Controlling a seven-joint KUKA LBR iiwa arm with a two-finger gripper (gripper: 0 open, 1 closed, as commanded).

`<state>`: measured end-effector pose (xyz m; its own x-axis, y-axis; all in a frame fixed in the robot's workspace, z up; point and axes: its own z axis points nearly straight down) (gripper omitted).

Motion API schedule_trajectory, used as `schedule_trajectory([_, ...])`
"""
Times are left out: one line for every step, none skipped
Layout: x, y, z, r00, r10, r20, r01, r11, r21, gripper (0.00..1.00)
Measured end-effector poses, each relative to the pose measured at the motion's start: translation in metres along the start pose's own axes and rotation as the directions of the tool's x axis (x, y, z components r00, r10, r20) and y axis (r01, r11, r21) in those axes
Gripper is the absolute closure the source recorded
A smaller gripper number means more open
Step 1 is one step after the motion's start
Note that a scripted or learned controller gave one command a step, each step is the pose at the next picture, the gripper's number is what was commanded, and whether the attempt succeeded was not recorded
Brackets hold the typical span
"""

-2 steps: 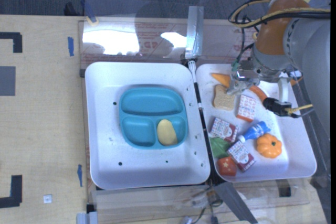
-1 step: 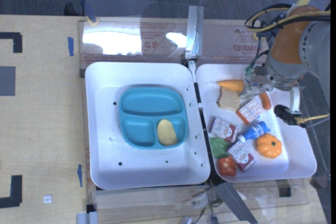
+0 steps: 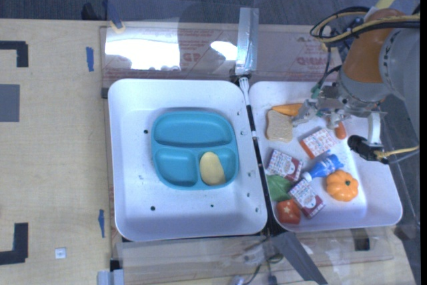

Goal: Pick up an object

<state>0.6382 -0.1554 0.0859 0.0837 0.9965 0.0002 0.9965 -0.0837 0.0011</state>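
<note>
Overhead, arm: the grey arm with its orange band (image 3: pixel 365 58) reaches in from the right and bends down over the far part of the right bin (image 3: pixel 390 207).
Gripper (image 3: pixel 323 111): low over the bin's far side, wrist pointing down; whether it is apart or together cannot be told, and nothing is visibly held.
Nearest things: a slice of bread (image 3: pixel 280 125) just left of the gripper, with an orange wedge (image 3: pixel 288 108) touching its far edge.
Middle of the right bin: red-and-white packets (image 3: pixel 317 141), (image 3: pixel 283 163), (image 3: pixel 307 197) and a blue bottle (image 3: pixel 326 165).
Near side of the right bin: a small orange pumpkin (image 3: pixel 342 186), a green leafy piece (image 3: pixel 277 185) and a red tomato (image 3: pixel 288 211).
Left bin (image 3: pixel 127 163): a blue divided tray (image 3: pixel 193 130) with a yellow lemon (image 3: pixel 212 168) in its near right compartment.
</note>
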Motion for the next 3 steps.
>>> schedule_trajectory([0.008,-0.051,-0.001,0.996,-0.087,0.0,0.087,0.996,-0.002,0.0])
schedule_trajectory([0.008,-0.049,-0.011,0.996,-0.086,0.0,0.086,0.996,-0.006,1.0])
schedule_trajectory([0.101,-0.027,-0.104,0.993,-0.115,-0.002,0.115,0.993,-0.011,1.0])
